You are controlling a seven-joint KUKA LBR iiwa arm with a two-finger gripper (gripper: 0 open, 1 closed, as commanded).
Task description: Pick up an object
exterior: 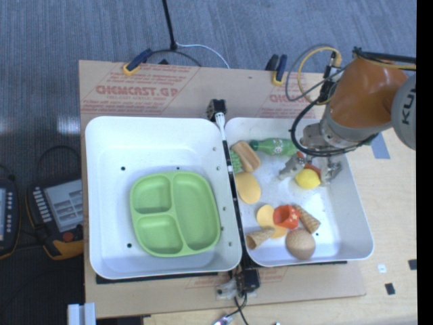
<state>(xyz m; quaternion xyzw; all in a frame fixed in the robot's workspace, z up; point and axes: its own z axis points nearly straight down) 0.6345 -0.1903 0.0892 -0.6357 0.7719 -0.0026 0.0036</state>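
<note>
My gripper (pixel 309 170) is low in the right bin (pixel 352 208), near its upper right part. Its fingers (pixel 288 169) stand open, spread to either side of a small yellow lemon-like fruit (pixel 308 179) that lies on the bin floor. A little white floor shows between the fruit and each finger. The grey wrist and orange band (pixel 362 93) rise above it to the upper right.
Also in the right bin lie a green bottle (pixel 270 145), a bread roll (pixel 247 156), an orange-yellow oval (pixel 248 188), a red piece (pixel 287 217), two cones (pixel 260 237) and a brown ball (pixel 300 244). The left bin (pixel 108 147) holds a green divided plate (pixel 176 212).
</note>
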